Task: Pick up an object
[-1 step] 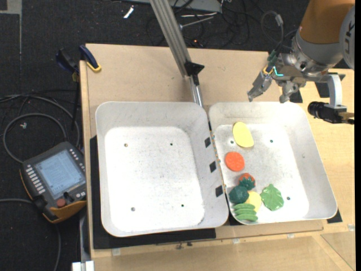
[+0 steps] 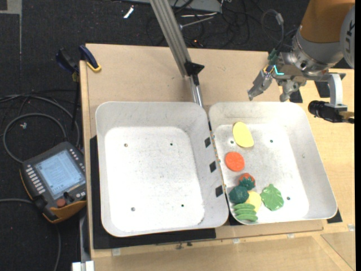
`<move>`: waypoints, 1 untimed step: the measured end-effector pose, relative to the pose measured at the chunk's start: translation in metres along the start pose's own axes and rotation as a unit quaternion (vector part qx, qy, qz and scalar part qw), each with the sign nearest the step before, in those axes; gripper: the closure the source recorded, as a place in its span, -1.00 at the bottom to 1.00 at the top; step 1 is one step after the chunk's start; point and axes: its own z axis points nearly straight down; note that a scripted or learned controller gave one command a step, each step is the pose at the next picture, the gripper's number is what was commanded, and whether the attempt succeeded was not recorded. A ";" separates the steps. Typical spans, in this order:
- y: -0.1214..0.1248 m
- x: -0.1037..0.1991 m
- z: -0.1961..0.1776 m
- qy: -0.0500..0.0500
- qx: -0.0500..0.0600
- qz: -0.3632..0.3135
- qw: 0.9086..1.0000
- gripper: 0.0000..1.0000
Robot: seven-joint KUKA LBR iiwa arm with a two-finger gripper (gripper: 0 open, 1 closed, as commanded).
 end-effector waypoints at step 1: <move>0.000 0.002 0.065 0.000 0.003 0.002 1.000 -1.00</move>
